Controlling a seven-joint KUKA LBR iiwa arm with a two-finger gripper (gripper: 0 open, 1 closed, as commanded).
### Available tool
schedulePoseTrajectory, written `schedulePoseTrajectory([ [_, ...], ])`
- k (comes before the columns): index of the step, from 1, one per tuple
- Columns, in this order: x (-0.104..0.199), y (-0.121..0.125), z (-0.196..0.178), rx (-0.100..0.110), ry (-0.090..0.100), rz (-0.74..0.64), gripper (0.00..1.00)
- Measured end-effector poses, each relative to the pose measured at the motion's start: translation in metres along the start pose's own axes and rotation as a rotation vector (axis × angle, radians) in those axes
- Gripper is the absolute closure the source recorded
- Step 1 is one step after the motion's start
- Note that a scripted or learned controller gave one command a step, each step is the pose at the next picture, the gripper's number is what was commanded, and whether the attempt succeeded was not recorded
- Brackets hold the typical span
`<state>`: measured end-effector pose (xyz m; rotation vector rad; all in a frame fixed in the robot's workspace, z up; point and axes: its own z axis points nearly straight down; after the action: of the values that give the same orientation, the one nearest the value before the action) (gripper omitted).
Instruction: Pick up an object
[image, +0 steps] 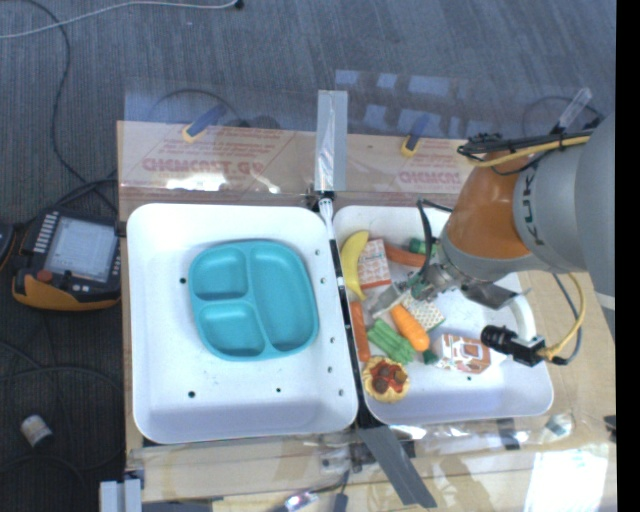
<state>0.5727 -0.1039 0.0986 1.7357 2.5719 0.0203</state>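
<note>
The cardboard (250, 165) behind the 2 bins carries faded red lettering I can't read. The gripper (425, 285) sits low in the right bin (500, 400), just above the orange carrot (409, 326); the wrist hides its fingers, so I cannot tell their spread.

Counter (240, 165), brown-surfaced, bearing two shallow white bins side by side: left bin (160, 390) and right bin (520, 395), rims touching.
</note>
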Motion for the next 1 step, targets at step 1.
schedulePoseTrajectory([
  [1,-0.0227,0.0025,0.0092,0.022,0.015,0.207,0.0],
])
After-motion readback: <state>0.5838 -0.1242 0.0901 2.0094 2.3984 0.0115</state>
